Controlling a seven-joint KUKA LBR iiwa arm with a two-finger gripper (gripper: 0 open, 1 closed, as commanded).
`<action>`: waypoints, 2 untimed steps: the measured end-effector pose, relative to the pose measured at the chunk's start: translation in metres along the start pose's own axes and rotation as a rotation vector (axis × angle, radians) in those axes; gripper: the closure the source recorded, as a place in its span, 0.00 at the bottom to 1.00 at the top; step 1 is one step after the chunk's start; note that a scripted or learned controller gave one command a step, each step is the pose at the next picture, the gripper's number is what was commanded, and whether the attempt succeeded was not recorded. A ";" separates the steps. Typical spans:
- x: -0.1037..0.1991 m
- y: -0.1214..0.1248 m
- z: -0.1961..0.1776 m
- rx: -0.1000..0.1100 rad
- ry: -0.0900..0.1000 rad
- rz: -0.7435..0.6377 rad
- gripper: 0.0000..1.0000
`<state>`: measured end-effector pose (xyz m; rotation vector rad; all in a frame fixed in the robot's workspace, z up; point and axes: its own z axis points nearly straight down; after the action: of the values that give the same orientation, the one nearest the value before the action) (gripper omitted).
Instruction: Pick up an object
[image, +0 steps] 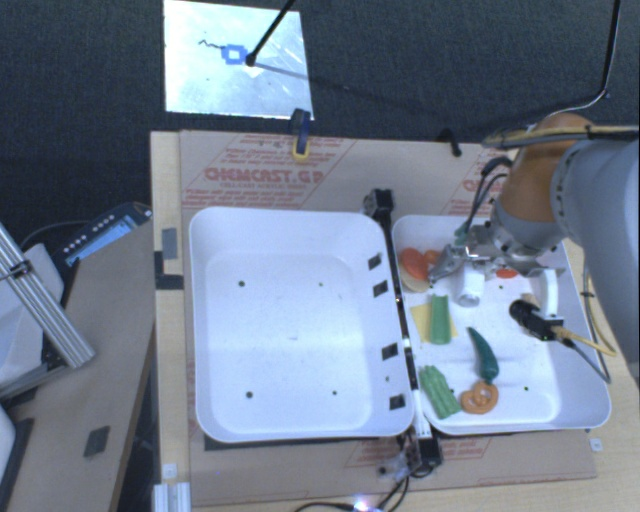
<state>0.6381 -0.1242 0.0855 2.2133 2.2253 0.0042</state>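
Fingers of the gripper (455, 262) sit low in the right bin (585, 400), beside a red piece (414, 264); whether they are apart or together cannot be told. Toys lie crowded there, so closing could nudge the white cylinder (470, 288) aside and catch nothing.

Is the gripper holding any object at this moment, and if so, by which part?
It cannot be told. The gripper hangs low over the right bin, beside the orange-red pieces, and nothing is visibly held.
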 end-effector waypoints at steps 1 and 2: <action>-0.010 0.009 0.000 -0.001 0.000 0.001 0.00; -0.009 0.010 -0.011 -0.004 -0.001 -0.003 1.00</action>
<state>0.6480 -0.1333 0.0969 2.2079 2.2255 0.0071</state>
